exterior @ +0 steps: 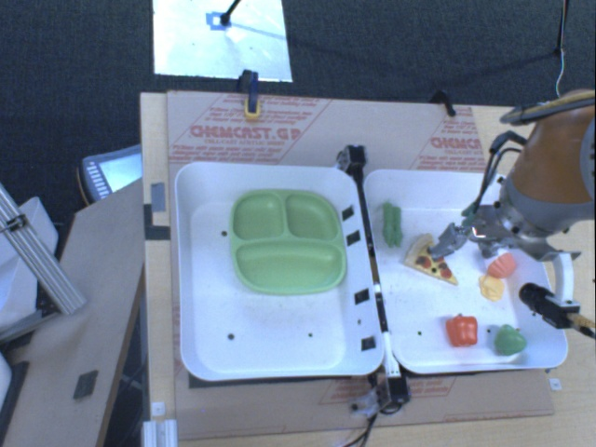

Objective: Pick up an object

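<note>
The claw (453,240) hangs low over the right bin (410,347), directly above the upper corner of the pizza slice (430,261); whether it is open or closed cannot be told from this slanted angle. This position suggests the pizza slice is the chosen target, since it lies flat and apart from its neighbours. Beyond the pizza slice, toward the left bin (205,343), lies a green pickle (391,223). On its opposite side sit an orange piece (501,266), a yellow piece (491,289), a red pepper (461,330) and a green pepper (508,340). The left bin carries a green divided plate (286,241).
</note>
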Action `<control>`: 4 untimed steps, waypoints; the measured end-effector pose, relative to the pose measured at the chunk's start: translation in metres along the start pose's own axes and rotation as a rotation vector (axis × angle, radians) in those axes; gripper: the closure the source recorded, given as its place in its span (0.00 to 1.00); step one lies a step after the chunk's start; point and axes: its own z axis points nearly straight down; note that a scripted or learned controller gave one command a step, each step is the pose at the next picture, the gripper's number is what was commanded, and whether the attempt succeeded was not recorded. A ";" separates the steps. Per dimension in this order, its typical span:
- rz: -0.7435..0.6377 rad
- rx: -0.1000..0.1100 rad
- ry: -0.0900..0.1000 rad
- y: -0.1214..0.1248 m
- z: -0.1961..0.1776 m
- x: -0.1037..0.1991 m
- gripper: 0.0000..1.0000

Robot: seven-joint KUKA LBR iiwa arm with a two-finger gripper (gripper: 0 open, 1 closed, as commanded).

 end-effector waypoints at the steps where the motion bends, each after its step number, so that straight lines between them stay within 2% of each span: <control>1: 0.000 0.001 0.000 0.000 0.061 -0.006 0.00; 2: 0.000 -0.001 0.000 0.000 0.092 -0.005 0.00; 3: -0.001 -0.005 -0.001 0.002 0.080 -0.006 1.00; 4: -0.002 -0.011 -0.003 0.011 0.020 -0.011 1.00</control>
